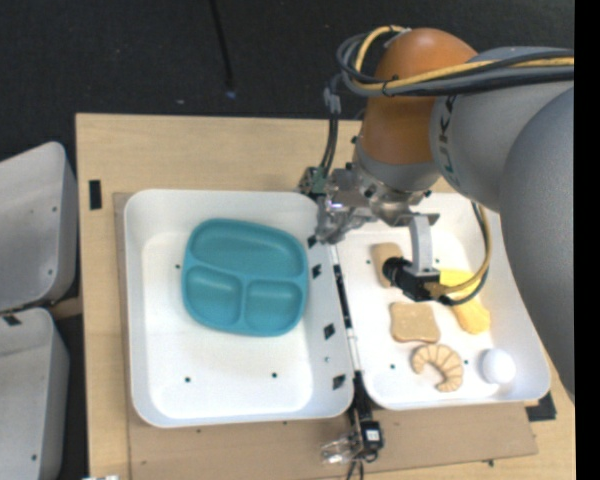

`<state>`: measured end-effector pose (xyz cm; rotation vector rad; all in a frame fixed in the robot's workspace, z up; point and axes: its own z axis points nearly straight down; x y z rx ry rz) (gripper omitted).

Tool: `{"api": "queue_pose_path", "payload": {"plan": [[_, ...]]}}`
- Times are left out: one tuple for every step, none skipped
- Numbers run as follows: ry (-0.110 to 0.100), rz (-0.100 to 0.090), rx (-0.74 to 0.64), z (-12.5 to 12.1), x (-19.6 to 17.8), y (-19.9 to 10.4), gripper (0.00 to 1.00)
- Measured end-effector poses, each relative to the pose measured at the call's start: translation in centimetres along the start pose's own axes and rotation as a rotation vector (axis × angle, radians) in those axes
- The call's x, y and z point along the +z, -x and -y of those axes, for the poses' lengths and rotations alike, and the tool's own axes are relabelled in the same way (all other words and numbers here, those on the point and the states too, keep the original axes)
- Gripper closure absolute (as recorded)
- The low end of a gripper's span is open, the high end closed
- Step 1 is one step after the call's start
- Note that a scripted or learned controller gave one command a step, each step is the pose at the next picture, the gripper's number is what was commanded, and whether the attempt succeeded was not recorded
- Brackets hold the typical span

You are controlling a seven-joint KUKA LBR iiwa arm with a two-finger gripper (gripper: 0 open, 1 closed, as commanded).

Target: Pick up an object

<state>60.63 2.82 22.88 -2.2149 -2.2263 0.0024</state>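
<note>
End effector (pixel 326 222) at the bins' shared rim (pixel 344 308); its opening cannot be told. Teal plate (pixel 246 276) lies in left bin (pixel 170 368), clear of walls.

A robotics lab test cell: a grey KUKA arm (pixel 520 138) trailing cables reaches from 3 o'clock over a bare plywood counter (pixel 100 158) with two white bins (pixel 160 368), a toy croissant (pixel 439 363) at 4 o'clock, black backdrop (pixel 180 38) at 12 o'clock
</note>
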Motion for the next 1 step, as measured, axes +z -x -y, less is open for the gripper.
{"api": "queue_pose_path", "payload": {"plan": [[0.001, -0.002, -0.001, 1.44, -0.6, -4.07, 1.0]]}}
